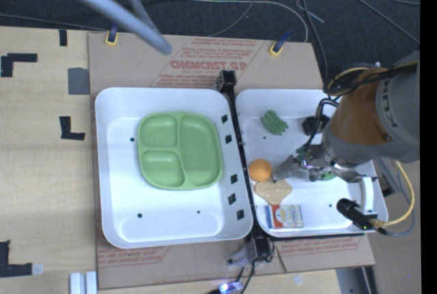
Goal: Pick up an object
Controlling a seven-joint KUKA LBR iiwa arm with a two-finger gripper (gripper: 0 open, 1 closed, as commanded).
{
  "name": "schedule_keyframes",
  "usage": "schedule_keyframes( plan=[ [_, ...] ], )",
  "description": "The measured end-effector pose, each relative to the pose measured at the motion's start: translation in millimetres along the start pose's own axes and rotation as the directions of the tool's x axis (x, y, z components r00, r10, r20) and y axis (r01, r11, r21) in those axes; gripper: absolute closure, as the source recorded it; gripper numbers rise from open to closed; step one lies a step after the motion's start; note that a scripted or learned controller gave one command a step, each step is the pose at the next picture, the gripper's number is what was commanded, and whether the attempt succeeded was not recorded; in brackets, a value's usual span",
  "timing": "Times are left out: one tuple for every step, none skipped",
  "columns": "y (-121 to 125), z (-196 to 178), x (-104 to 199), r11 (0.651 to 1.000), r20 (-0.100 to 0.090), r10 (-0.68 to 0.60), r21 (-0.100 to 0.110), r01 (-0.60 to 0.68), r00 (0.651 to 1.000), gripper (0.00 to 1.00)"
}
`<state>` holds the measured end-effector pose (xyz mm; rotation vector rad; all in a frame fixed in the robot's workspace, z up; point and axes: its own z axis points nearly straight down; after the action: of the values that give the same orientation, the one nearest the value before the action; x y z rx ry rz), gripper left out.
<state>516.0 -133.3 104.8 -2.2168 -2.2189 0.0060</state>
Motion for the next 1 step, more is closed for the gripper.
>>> schedule_keyframes(
  plan=[
    [0.6,18.5,-0.6,1.0,0.001,0.001,-0.005,-0.001,1.0,0.0]
  ],
)
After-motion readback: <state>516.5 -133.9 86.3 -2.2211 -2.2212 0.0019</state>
